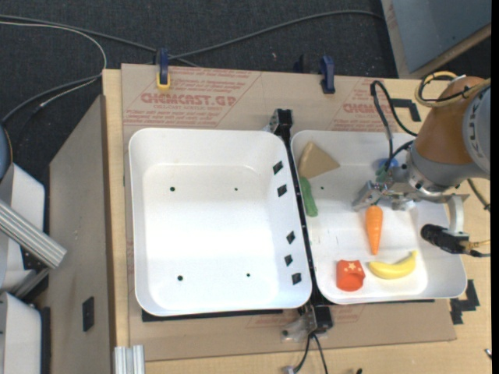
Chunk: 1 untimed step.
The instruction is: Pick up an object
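Arm cut off at right edge, grey body with orange band. Hand [377,197] low in the right white plastic bin [437,291], metal fingers small and blurred; cannot tell if spread or pressed together. Orange plastic carrot [374,227] directly below the hand, top end touching or just under the fingertips, unclear which. Yellow plastic banana [392,266] further below, red plastic pepper [350,275] below-left. Tan wedge block [316,161] up-left of the hand, green stick-shaped piece [309,196] left, against the bin wall. Left white plastic bin [148,209] well left. Brown cardboard-covered worktop [234,92], blue and yellow clamps at the far edge, dark carpet with cables beyond.
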Motion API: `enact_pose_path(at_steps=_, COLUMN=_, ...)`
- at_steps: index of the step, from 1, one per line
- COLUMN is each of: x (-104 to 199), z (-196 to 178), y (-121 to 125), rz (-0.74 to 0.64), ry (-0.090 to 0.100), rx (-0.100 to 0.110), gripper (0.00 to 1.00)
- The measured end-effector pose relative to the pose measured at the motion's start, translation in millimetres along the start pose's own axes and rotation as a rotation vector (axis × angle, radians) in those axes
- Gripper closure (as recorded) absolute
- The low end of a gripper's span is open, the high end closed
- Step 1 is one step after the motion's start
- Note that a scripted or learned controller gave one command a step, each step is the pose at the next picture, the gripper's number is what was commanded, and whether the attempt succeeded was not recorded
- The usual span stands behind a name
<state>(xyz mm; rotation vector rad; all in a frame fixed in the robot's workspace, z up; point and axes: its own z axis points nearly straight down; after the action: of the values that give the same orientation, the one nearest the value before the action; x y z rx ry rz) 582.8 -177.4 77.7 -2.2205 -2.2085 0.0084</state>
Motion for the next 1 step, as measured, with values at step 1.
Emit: enact_pose_path(at_steps=1, x=67.3, z=-6.4, y=-37.3, rz=-0.01, ry=0.002, rx=-0.004, gripper=0.0)
